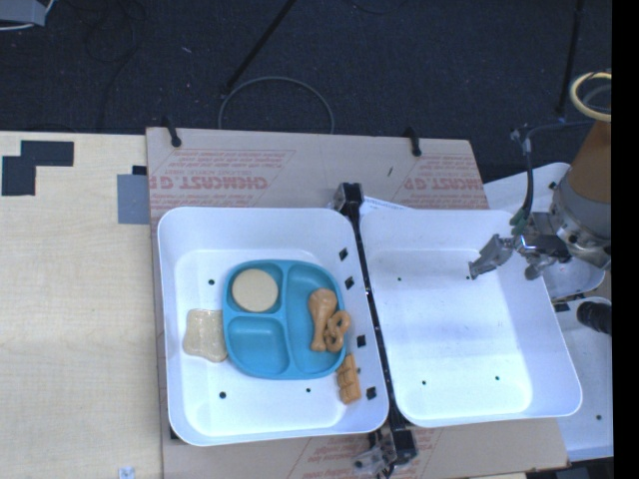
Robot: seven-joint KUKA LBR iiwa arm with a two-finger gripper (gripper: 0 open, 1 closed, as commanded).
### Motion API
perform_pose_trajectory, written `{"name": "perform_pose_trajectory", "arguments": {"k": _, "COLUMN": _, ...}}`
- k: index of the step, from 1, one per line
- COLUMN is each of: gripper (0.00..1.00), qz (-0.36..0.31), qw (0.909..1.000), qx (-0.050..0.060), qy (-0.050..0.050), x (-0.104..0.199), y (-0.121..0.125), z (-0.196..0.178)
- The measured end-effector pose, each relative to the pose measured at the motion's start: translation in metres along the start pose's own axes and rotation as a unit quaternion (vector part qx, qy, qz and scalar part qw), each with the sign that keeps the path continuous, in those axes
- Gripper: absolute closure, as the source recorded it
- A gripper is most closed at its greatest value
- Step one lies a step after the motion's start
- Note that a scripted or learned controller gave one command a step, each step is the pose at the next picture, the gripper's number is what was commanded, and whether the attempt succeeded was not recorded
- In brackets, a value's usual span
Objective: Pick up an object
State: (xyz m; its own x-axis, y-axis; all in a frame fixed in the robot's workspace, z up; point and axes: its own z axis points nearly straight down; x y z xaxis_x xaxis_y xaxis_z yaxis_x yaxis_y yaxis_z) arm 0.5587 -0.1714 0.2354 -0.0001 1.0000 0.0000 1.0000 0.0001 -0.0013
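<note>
In the left bin [185, 407] lies a blue divided tray [262, 352]. A round tan cracker [254, 289] sits in its upper left compartment, and a tan pretzel-like piece [327, 319] lies in the right one. A pale bread slice [205, 334] rests on the bin floor against the tray's left edge. A small orange-brown piece [348, 379] lies by the tray's lower right corner. My gripper [507, 265] hangs over the right bin's [449, 387] upper right corner, far from all these things. It is open, with nothing between its fingers.
A black divider rail [365, 307] runs between the two bins. Brown cardboard [300, 173] lies under and behind them. A pale wooden bench top [70, 317] extends to the left. Cables cross the dark floor at the back.
</note>
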Motion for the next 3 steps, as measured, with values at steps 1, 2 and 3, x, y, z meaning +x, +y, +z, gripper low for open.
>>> {"name": "perform_pose_trajectory", "arguments": {"k": 1, "gripper": 0.00, "qz": 0.000, "qw": 1.0000, "qx": 0.003, "qy": 0.001, "x": -0.004, "y": 0.007, "z": 0.058}}
{"name": "perform_pose_trajectory", "arguments": {"k": 2, "gripper": 0.00, "qz": 0.000, "qw": 1.0000, "qx": 0.003, "qy": 0.001, "x": 0.002, "y": 0.008, "z": 0.102}}
{"name": "perform_pose_trajectory", "arguments": {"k": 3, "gripper": 0.00, "qz": 0.001, "qw": 1.0000, "qx": 0.001, "qy": 0.000, "x": 0.003, "y": 0.008, "z": 0.150}}
